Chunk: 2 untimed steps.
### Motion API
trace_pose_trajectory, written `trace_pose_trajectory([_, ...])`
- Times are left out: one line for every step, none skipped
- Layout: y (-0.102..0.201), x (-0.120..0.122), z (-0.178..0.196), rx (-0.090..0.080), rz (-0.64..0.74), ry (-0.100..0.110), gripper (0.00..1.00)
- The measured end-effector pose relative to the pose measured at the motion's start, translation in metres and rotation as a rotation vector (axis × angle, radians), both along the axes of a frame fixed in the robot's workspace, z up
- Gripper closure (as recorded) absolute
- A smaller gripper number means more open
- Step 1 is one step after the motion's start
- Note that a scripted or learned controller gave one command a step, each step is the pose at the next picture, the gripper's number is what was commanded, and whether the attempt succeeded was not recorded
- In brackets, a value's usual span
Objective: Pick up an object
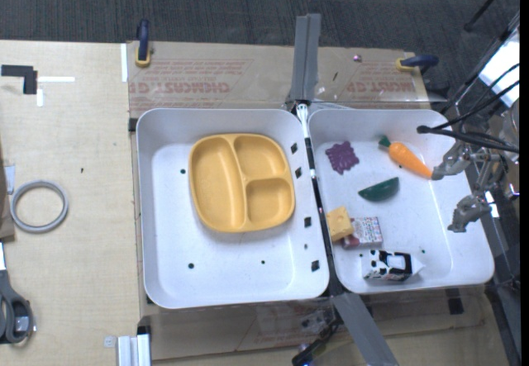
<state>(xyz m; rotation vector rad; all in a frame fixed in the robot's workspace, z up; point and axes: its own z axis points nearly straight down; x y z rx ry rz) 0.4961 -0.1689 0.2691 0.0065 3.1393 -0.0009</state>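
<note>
Two white bins side by side on bench. Left bin (pixel 165 273) holds a yellow plate (pixel 242 182) with three compartments, sitting toward the bin's 12 o'clock half, upright, nothing in it.

Right bin (pixel 438 265) holds the loose items. Purple grapes (pixel 342 156) near its 11 o'clock. Carrot (pixel 408 158) at about 1 o'clock, orange body with green top pointing to 10 o'clock, lying tilted. Green slice (pixel 379 188) near the bin's center, just at 5 o'clock of the grapes, apart from the carrot. Cheese (pixel 339 223) at 8 o'clock by the divider wall, touching or just beside a small red-white box (pixel 368 231) at its 3 o'clock. Black-and-white carton (pixel 388 266) at 6 o'clock near the front wall, lying on its side.

Gripper (pixel 463 187) at the right bin's 3 o'clock rim, over the bin edge, metal fingers spread wide with nothing between them. Upper finger tip just beside the carrot's thick end, contact unclear. Cables trail off to 2 o'clock.

Tape roll (pixel 37 206) and scissors (pixel 15 315) on the bench at far 9 o'clock, well apart from bins.
</note>
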Motion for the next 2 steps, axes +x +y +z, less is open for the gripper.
trace_pose_trajectory([-0.036,0.127,-0.075,-0.001,-0.019,-0.001,0.00])
trace_pose_trajectory([-0.018,0.137,-0.079,0.000,-0.074,-0.003,0.00])
